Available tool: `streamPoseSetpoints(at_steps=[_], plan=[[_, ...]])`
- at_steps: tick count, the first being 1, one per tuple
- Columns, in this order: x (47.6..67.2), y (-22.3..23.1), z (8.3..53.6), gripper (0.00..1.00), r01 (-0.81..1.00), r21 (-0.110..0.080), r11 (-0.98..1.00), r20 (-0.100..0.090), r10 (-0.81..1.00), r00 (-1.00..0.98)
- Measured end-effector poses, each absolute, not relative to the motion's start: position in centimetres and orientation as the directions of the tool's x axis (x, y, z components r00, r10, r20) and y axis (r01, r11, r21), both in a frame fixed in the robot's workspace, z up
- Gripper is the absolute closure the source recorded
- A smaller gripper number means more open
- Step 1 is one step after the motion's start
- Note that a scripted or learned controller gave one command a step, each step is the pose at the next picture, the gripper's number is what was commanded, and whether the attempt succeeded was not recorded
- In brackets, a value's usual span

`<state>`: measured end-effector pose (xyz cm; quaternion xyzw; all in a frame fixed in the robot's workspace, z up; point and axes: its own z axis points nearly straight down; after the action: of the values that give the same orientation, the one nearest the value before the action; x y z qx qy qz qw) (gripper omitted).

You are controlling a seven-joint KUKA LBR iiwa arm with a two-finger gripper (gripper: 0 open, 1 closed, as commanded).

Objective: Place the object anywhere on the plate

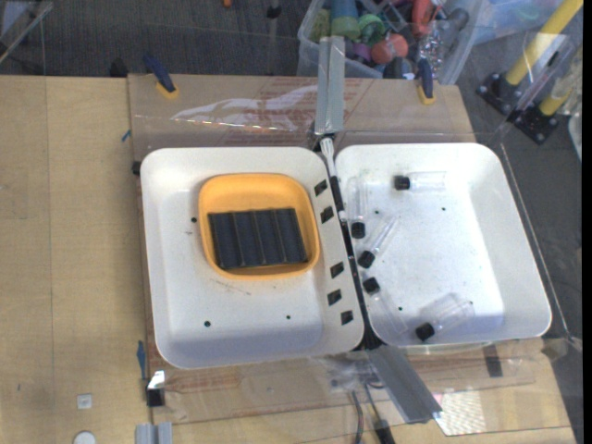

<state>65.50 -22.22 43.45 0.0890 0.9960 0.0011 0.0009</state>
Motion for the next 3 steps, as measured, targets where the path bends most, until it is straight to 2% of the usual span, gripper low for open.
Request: streamPoseSetpoints(at_steps=[1, 2, 3], plan=[[66.28, -22.03, 43.44, 1.00, -0.231, 0.000, 0.973, -0.007, -0.231, -0.973], [66.91, -22.18, 43.43, 1.00, -0.558, -0.002, 0.830, -0.008, -0.558, -0.830], [66.90, -22.18, 43.43, 1.00, -0.736, -0.003, 0.677, -0.008, -0.736, -0.677]])
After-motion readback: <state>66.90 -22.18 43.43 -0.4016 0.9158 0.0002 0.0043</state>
